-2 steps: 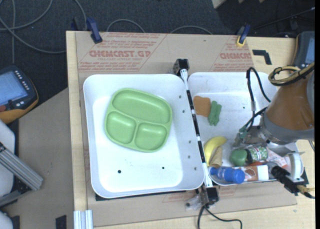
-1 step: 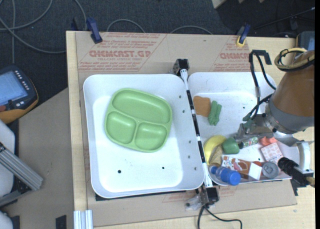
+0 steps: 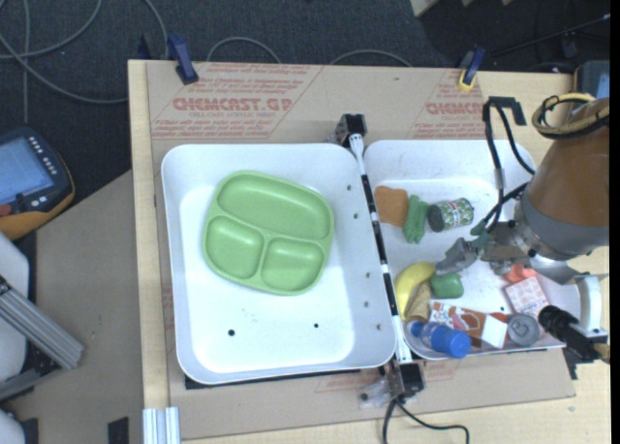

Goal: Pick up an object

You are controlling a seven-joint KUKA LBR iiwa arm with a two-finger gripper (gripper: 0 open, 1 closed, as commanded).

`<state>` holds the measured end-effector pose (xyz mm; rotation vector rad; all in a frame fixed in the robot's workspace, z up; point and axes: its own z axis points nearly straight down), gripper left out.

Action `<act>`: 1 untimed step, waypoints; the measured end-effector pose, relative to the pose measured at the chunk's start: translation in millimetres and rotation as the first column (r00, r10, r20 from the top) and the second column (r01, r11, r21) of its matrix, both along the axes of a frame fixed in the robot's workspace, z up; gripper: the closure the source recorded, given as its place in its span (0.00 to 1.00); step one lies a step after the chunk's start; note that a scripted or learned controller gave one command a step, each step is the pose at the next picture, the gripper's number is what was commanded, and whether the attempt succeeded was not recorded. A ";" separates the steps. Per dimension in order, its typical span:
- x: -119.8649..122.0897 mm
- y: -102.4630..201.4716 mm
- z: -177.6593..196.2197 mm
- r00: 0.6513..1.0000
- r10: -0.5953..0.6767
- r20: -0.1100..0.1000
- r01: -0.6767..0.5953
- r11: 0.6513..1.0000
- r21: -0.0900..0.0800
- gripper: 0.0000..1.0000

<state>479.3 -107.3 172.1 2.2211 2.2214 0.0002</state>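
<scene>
1. Camera view, layout: two white bins side by side on the tabletop (image 3: 291, 93). Left bin (image 3: 184, 238) carries a green divided plate (image 3: 268, 232), lying flat, upper-middle of that bin. Right bin (image 3: 426, 156) holds all the small clutter, so any pick happens there.
2. Arm (image 3: 572, 190) reaches in from the right edge of the frame, orange band over the bin's right side. Gripper (image 3: 472, 250) sits low at centre-right of the frame, over the right bin.
3. Gripper state: cannot tell, too small and dark to resolve. Nothing visibly held.
4. Likely target, my read: green rounded object (image 3: 447, 285), just below-left of the gripper; contact unclear.
5. It looks small, smooth and squat, and touches the yellow banana (image 3: 415, 287) on its left.
6. Other candidates: green pickle-like piece (image 3: 416, 218) beside an orange-brown block (image 3: 391, 206), small can (image 3: 450, 213) lying on its side, blue bottle (image 3: 446, 339) and a red-and-white packet (image 3: 465, 320) along the lower rim.
7. Tight crowding makes a clean single grab doubtful.
</scene>
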 end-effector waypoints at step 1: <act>27.3 -13.3 -74.9 1.000 -0.003 0.009 0.003 1.000 -0.004 0.00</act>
